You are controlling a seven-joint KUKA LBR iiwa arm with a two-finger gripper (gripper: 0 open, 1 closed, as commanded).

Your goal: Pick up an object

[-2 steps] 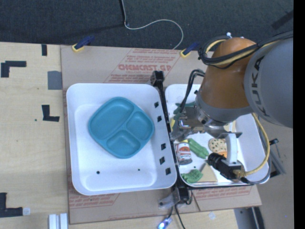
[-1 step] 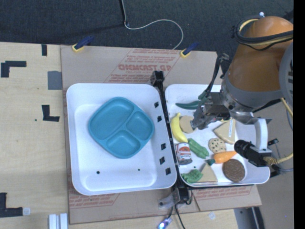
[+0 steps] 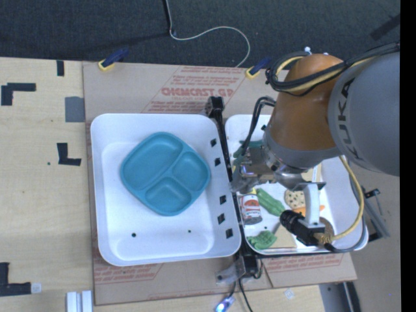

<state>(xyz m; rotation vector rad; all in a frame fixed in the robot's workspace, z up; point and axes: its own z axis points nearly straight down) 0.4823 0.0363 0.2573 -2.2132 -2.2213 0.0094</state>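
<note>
In the right bin, close to its left wall, a small can with a red and white label. Stands or lies just below the gripper in the camera view; contact between the two not to be told. Just right of the can, a long green piece, slanting down to the right. Beyond that, a round speckled biscuit, and beside it a white and orange piece, partly hidden by the robot. Nearer the bin's front rim, a crumpled green piece, apart from the can.

Gripper low over the left part of the right bin, next to the wall shared with the left bin. Open or closed: cannot be told, since hidden under the wrist. Nothing seen held in it.

Above it, the broad orange band and then the grey arm, reaching in from the right and covering much of the right bin.

In the left bin, a blue divided plate with three compartments, lying flat and turned at an angle, near the middle.

Under both bins, a cardboard sheet with red print, pinned at its far edge by two blue and yellow clamps. Past that edge, a thin white cable looping over dark carpet.
</note>
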